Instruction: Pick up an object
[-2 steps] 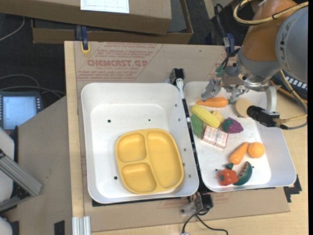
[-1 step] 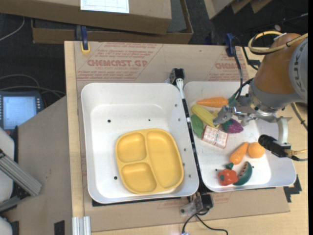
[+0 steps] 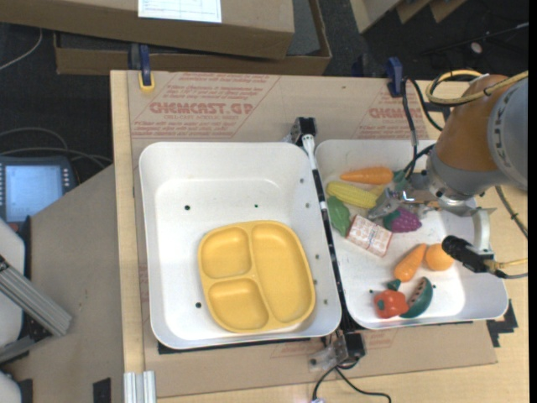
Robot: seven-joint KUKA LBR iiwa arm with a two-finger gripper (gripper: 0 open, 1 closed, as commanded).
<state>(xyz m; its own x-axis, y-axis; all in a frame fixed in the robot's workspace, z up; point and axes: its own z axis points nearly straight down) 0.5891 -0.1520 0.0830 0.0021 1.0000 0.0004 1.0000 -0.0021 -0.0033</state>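
Toys are lying scattered in the right bin, and the arm is reaching in from the right with its gripper hanging low among them, so the step in hand looks like the approach to a grasp. The gripper is sitting just beside the purple grapes and the ear of corn, with the pink-and-white box just below it; whether the jaws are apart or together I cannot tell, since the wrist is hiding them from above, and nothing is visibly being held. Near by are lying a carrot at the top, a green vegetable against the dividing wall, an orange piece touching a round orange fruit, and a red tomato beside a watermelon slice at the front. The left bin is holding a yellow divided plate. The next move is likely calling for a short descent onto the grapes or corn, a firm closing, and a straight lift, since neighbours are crowding close.
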